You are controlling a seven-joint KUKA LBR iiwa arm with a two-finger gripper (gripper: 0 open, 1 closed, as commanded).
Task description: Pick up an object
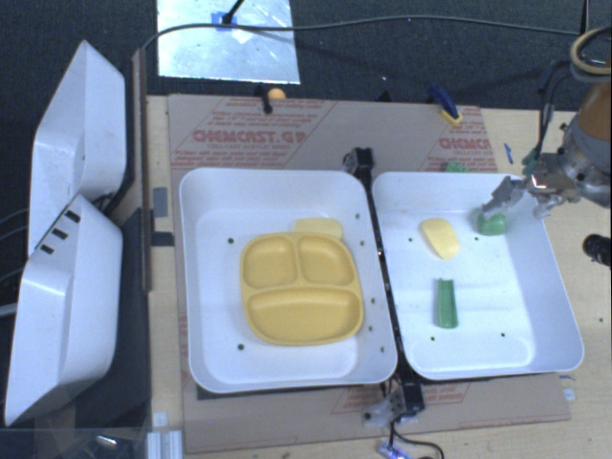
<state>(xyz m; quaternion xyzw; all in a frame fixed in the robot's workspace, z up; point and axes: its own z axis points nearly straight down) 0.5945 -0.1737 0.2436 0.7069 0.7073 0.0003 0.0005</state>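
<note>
One gripper [516, 199] low over right bin [555, 285], seemingly beside green piece [491, 224].

One fixed overhead camera.
It looks down at a slant on the desk [402, 127], both bins [287, 371] mid-frame.

Two white bins [201, 256]; one yellow tray [301, 288]; two yellow pieces [441, 237]; two green pieces [446, 303], possibly three.
</note>
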